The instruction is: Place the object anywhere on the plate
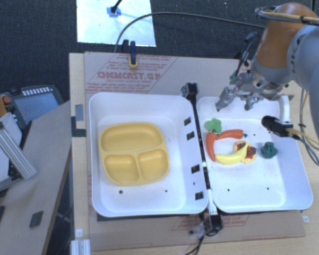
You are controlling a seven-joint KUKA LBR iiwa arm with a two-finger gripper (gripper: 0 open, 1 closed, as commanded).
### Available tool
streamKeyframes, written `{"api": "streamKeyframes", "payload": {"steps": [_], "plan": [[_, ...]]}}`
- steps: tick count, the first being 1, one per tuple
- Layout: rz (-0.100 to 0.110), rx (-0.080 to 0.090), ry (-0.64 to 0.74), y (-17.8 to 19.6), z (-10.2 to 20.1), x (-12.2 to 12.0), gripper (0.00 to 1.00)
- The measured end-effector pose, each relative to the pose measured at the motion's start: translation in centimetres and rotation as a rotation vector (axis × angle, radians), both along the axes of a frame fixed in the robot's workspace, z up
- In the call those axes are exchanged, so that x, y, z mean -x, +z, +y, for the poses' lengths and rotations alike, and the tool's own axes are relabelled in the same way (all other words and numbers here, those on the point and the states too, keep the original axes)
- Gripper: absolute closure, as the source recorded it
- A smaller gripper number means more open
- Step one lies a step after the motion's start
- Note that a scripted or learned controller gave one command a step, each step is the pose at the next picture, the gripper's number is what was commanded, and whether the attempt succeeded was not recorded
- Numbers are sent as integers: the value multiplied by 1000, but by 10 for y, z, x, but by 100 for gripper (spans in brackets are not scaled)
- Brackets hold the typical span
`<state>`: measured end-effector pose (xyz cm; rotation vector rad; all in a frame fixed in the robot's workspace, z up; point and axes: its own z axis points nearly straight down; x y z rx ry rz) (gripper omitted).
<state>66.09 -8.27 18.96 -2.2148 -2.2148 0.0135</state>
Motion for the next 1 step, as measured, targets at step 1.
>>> {"api": "streamKeyframes", "payload": {"steps": [1], "plan": [[-14, 1, 2, 9, 0, -3, 0]]}}
